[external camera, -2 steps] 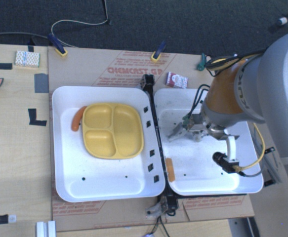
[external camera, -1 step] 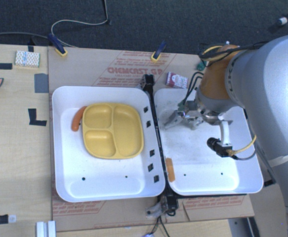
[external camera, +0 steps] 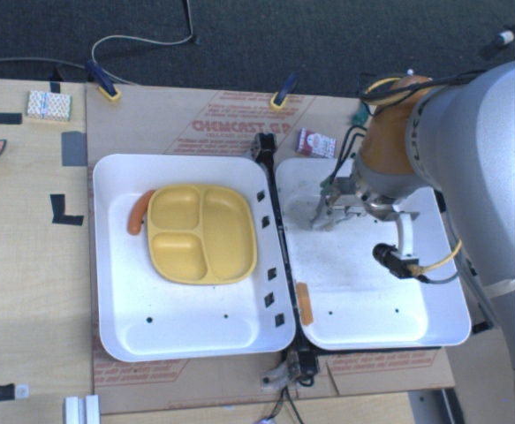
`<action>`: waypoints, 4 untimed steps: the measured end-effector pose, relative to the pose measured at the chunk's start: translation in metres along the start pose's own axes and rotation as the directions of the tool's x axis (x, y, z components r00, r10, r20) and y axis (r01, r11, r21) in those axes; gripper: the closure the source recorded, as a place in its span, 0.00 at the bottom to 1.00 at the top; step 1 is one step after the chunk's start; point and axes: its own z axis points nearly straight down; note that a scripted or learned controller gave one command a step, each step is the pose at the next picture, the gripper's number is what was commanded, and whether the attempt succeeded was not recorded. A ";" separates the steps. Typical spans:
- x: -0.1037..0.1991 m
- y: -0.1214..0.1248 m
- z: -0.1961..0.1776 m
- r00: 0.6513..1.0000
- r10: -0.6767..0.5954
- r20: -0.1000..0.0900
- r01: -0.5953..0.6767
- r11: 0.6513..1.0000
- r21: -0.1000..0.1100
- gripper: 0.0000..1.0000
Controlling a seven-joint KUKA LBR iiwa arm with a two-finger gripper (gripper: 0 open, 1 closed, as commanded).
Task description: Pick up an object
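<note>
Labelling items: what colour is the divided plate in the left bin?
Yellow plate, seen in the camera view.

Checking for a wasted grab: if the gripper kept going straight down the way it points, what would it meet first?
Likely the bare floor of the right bin; the gripper seems to have nothing under it, though depth is unclear.

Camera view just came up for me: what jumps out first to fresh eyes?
The yellow divided plate dominates the left bin, with an orange sausage-like piece against its left edge. On the right, the grey arm looms over the right bin, its gripper low near the bin's upper left.
</note>
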 end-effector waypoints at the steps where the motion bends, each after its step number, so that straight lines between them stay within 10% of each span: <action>1: 0.001 0.000 -0.009 1.000 -0.001 -0.002 0.001 1.000 0.002 1.00; 2: 0.002 -0.001 -0.018 1.000 -0.001 -0.004 0.001 1.000 0.003 1.00; 3: 0.002 -0.001 -0.018 1.000 -0.001 -0.003 0.001 1.000 0.003 0.00; 4: -0.001 -0.023 0.009 1.000 0.000 0.000 0.000 1.000 0.001 0.00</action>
